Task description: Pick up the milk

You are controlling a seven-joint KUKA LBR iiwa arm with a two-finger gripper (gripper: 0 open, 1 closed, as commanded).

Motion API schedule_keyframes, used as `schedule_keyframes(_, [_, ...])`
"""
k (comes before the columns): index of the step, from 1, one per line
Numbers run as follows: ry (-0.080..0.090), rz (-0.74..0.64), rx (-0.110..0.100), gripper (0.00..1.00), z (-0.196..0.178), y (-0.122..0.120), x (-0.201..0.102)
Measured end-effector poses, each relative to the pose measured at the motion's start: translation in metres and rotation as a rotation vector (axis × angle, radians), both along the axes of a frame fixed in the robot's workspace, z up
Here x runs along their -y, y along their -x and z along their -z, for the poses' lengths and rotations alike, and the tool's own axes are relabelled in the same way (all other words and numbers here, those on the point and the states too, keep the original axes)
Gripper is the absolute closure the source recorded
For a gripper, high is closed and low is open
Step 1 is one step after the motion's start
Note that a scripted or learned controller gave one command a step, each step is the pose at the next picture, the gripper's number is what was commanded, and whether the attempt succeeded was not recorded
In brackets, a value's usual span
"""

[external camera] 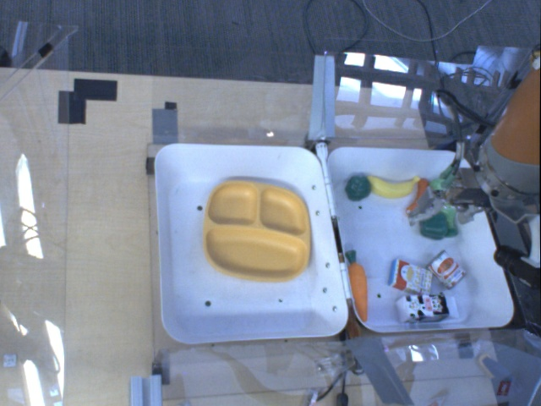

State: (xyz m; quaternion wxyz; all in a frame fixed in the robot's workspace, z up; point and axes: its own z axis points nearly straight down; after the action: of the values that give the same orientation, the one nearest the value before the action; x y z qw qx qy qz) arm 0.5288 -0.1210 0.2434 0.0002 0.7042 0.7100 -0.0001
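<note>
The milk (427, 308), a small white carton with black patches, lies on its side near the front edge of the right bin (482, 311). My gripper (439, 203) hangs over the back right part of that bin, well behind the milk and apart from it. Right under the gripper sit a green object (439, 225) and a slim orange piece (418, 196). The milk is not between the fingers.
In the right bin there are also a dark green vegetable (357, 186), a banana (391, 187), a carrot (358, 290) by the left wall, an orange-and-white box (409, 275) and a small can (446, 270) just behind the milk. The left bin (182, 227) holds a yellow divided tray (257, 228).
</note>
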Motion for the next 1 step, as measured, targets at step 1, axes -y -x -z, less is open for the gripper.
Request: schedule_keyframes(1, [0.001,-0.099,0.008,0.0,0.1564,0.0381,0.0073])
